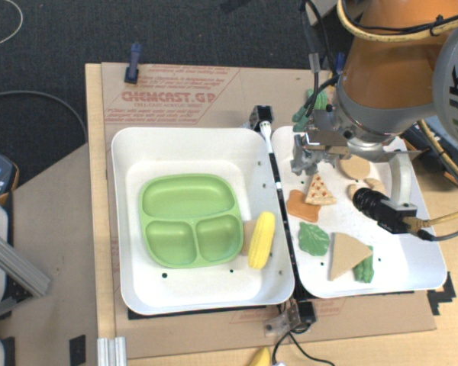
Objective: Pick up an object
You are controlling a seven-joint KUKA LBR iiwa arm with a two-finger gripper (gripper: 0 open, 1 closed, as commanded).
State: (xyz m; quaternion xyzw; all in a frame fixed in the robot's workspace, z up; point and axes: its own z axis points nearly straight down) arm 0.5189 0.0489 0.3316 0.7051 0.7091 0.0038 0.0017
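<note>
My gripper [304,162] hangs low in the right bin [435,265], near its back left corner, under the orange-banded wrist. Just in front of it lies a pizza slice toy [318,192] partly on an orange piece [301,206]. A green leaf toy [314,239] and a tan wedge [345,255] with a small green piece [364,271] lie nearer the front. A tan round piece [356,168] sits under the arm. In the left bin [130,158] a green divided plate [190,219] lies next to a yellow corn cob [261,239].
A black clip [260,116] and a rod run along the seam between the bins. A black cylinder with cable [382,208] hangs off the arm over the right bin. A blue clamp [133,62] sits at the board's back left.
</note>
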